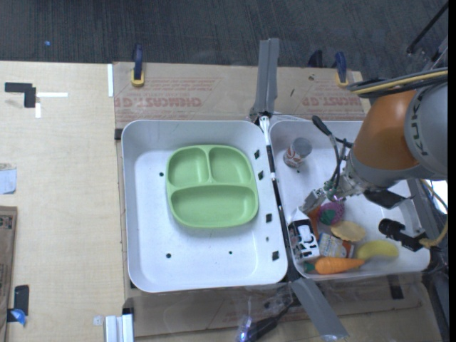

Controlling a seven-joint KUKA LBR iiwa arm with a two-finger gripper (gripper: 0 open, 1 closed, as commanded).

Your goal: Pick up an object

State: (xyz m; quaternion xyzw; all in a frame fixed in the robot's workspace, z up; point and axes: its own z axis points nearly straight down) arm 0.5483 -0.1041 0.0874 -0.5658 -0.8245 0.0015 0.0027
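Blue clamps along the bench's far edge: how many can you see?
2. One blue clamp sits at the far edge behind the left bin; the other clamp sits behind the right bin. The arm may hide more.

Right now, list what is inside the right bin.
In the right bin: a small grey cup, a carrot, a banana, a pink toy and a few packets. The gripper and arm cover the bin's far right part.
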